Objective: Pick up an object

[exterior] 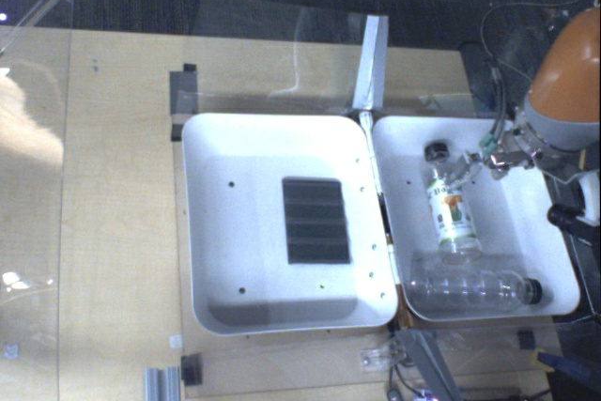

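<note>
On the wooden tabletop, the left bin holds one thing: a dark ribbed rectangular tray lying flat near its middle. The right bin, just beside it, holds two bottles. A small labelled bottle with a dark cap lies lengthwise at the centre, and a clear plastic bottle lies crosswise along the near wall. The tool hangs over the right bin's far corner, near the small bottle's cap; whether it is open or closed I cannot tell.
</note>
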